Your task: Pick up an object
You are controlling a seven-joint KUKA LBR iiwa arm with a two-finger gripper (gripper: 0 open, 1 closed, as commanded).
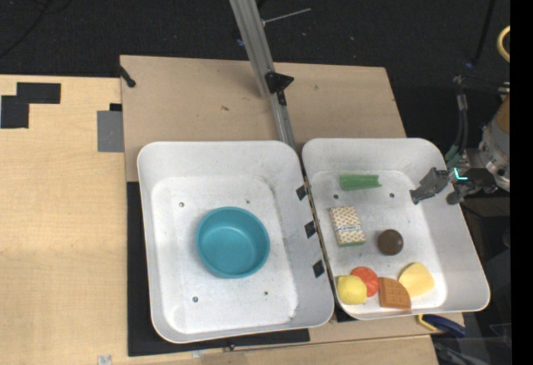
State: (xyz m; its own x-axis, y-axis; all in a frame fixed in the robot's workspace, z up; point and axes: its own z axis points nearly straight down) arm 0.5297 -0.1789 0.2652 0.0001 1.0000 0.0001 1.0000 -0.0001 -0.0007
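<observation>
Two white bins are seen side by side on the bench in the camera view. One teal bowl (233, 242) is held in the left bin (166, 176), near its middle. Six small things are counted in the right bin (454, 226): one green block (359, 182), one patterned box (347, 225), one brown ball (390, 242), one red-and-yellow fruit (357, 284), one orange-brown wedge (395, 294) and one yellow lump (416, 279).

Relative to the brown ball, the green block is placed up and to the left, with its long axis across the bin; it is flat and bright green. The patterned box is found just left of the ball, its long axis roughly up the bin, slightly tilted. The fruit, wedge and lump are clustered below the ball, close together at the bin's near edge.

The gripper (433, 186) is seen up and to the right of the ball, over the bin's right side; nothing is seen between its fingers, and whether they are spread cannot be told.
</observation>
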